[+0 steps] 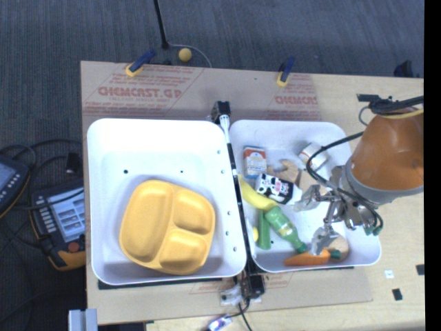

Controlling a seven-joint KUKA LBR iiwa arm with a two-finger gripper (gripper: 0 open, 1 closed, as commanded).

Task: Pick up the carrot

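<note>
Where claw point(324, 238) hovers near carrot point(308, 258), board point(141, 92) reads "CHEMCAST".

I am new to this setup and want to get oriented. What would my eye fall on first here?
First, the big yellow divided tray lying in the left bin. Next, the arm's orange band at the right, over the crowded right bin. There the tool hangs just above the carrot at the near wall, beside a green bottle and a banana.

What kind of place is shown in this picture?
Probably a robotics lab test bench: a robot arm reaches over two white bins, one holding toy food such as a carrot, and the board beneath is clamped down.
</note>
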